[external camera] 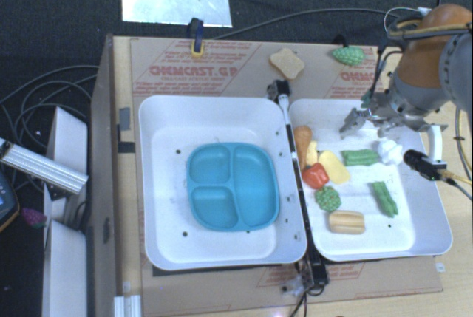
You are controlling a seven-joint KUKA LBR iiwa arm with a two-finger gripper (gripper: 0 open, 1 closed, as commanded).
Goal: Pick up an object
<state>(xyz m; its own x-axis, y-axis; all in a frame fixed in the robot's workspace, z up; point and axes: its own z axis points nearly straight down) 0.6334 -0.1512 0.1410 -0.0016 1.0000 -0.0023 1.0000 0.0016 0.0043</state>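
Note:
The right bin (425, 230) holds several toy foods: an orange carrot (302, 137), a yellow piece (332, 166), a red pepper (315, 175), a green broccoli (327, 198), a tan bread roll (346, 222), a green bean pod (360, 157), a green pickle (383, 198) and a small white piece (389, 152). My gripper (366, 125) hangs over the far part of this bin, just above the bean pod and left of the white piece. Its fingers look spread apart with nothing between them.
The left bin (166, 123) holds a blue divided plate (232, 185). On the cardboard behind the bins lie a toast slice (287, 63) and a green toy (349, 55). A black connector (421, 162) with cables hangs off the arm at the right bin's right side.

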